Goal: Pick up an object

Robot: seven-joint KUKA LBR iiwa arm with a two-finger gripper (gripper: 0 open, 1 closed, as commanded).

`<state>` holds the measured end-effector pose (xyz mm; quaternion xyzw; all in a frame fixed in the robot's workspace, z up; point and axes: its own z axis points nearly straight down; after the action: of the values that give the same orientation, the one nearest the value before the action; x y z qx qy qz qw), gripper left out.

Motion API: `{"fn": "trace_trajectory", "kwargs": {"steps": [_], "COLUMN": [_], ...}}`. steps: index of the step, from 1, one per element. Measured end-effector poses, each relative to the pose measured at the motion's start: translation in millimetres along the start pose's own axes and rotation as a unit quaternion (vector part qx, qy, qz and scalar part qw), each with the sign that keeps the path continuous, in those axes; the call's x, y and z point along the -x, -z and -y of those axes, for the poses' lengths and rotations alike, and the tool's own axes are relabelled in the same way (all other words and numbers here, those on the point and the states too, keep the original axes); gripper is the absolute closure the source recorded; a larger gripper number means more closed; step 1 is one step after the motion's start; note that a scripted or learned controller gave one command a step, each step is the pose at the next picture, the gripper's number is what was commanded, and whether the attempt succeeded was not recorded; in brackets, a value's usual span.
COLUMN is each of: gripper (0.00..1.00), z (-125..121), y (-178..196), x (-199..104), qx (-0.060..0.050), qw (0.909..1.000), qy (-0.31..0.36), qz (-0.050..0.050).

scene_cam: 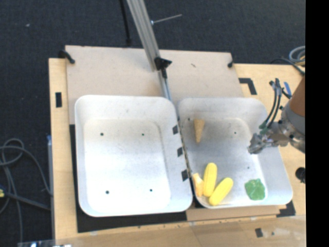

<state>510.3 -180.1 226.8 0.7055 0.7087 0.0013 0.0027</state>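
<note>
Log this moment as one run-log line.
gripper: over right bin, right side, holding nothing seen | in right bin: two yellow pieces, green piece, tan cone

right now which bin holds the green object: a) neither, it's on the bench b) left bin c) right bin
c: the green object lies in the right bin's near corner, beside the two yellow pieces.

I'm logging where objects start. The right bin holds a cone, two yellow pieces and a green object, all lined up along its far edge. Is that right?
Not quite. In the camera view, the right bin does hold them, but only the cone lies toward the far edge; the two yellow pieces and green object sit along its near edge.
</note>
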Motion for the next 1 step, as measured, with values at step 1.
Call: {"fn": "trace_trajectory", "kwargs": {"steps": [1], "gripper": [1.00], "z": [-7.4], "y": [-2.0], "x": [-43.0], "qx": [-0.002], "qw": [1.0000], "qy": [0.001], "qz": [-0.001]}}
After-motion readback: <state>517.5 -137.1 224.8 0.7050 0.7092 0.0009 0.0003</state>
